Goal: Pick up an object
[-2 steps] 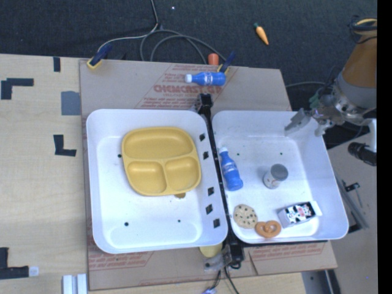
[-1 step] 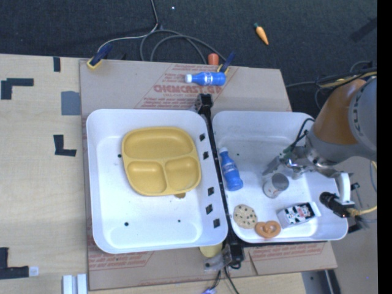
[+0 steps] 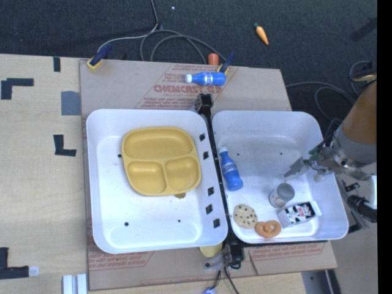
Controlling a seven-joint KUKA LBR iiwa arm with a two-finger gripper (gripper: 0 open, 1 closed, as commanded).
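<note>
The tool hovers over the right bin, fingers apart and gripping nothing. The nearest target, a small grey cup (probably light, rigid, and smooth-sided), stands just below the tool beside a patterned carton. Recommended hold: across the cup's rim, squarely, since its curved wall could slip.

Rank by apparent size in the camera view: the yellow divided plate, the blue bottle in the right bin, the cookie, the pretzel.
1. yellow divided plate
2. blue bottle
3. cookie and pretzel: they look about alike, so no ranking between them.
</note>
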